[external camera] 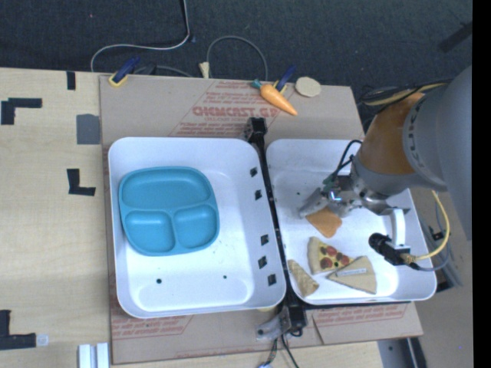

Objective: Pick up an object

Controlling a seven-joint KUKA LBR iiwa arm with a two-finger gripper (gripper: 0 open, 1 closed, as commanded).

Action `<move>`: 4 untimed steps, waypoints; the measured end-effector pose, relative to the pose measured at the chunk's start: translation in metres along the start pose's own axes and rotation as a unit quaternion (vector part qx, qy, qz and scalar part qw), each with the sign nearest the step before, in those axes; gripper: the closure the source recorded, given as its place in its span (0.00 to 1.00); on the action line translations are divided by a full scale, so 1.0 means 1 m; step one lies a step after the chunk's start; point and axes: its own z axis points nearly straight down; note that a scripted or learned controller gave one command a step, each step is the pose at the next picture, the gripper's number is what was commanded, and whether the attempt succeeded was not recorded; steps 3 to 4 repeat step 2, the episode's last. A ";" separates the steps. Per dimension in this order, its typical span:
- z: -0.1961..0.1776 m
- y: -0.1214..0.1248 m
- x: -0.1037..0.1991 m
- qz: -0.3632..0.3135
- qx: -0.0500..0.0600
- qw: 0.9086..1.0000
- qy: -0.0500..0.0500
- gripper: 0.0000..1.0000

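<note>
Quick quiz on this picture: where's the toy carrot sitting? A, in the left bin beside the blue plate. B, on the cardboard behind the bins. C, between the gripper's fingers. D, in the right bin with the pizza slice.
B: the carrot lies on the cardboard beyond both bins' far edges, apart from the gripper down in the right bin.

Only readable text: red print on the cardboard sheet [230, 113] under the two bins. A line of large letters runs along its top edge, above the left bin; it looks like "CHEMCAST", but the letters are soft and the last part is cut off by the bin clamp, so the reading is uncertain. Smaller red lines sit above and below it, too small to make out. More red print shows on the cardboard's bottom edge, illegible. No other labels, numbers or brands can be read.
</note>
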 end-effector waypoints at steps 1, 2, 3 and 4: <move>-0.013 0.003 0.000 -0.001 -0.001 1.000 -0.001 1.00; -0.105 -0.003 0.089 -0.005 -0.001 1.000 0.003 1.00; -0.105 -0.003 0.089 -0.005 -0.001 1.000 0.003 1.00; -0.105 -0.003 0.089 -0.005 -0.001 1.000 0.003 1.00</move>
